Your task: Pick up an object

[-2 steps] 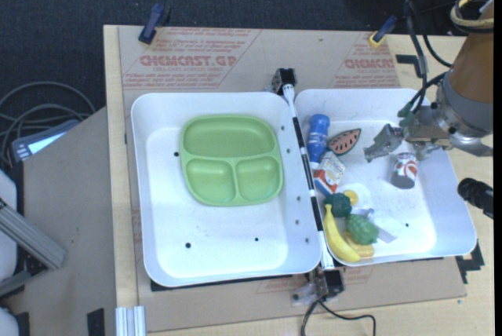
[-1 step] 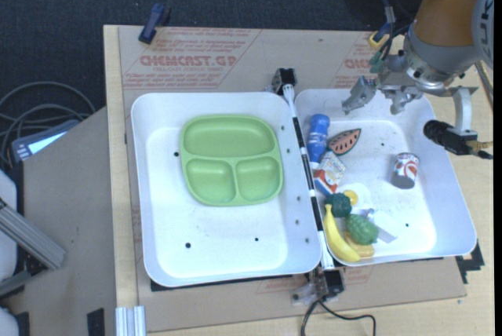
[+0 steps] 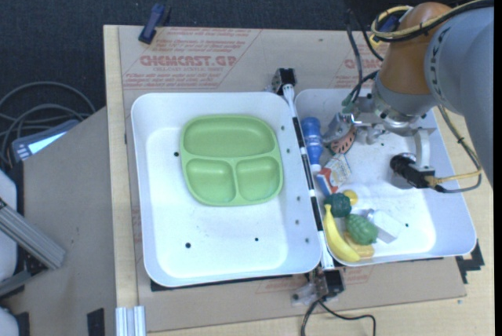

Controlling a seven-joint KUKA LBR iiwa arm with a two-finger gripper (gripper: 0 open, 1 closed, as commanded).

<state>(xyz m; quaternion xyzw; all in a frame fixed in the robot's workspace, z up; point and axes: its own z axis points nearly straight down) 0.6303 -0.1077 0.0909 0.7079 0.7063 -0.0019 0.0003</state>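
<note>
A banana (image 3: 339,242), two green toys and a blue bottle (image 3: 311,136) crowd the right bin's (image 3: 439,236) left wall, so the gripper (image 3: 351,130) hangs low beside the bottle, presumably to grab there, while the green divided plate (image 3: 231,158) fills the left bin (image 3: 157,248).

Robotics lab: two shallow white plastic bins (image 3: 157,193) on protective-paper-covered bench board (image 3: 196,56), loose grey cables (image 3: 35,111) at 9 o'clock.
</note>
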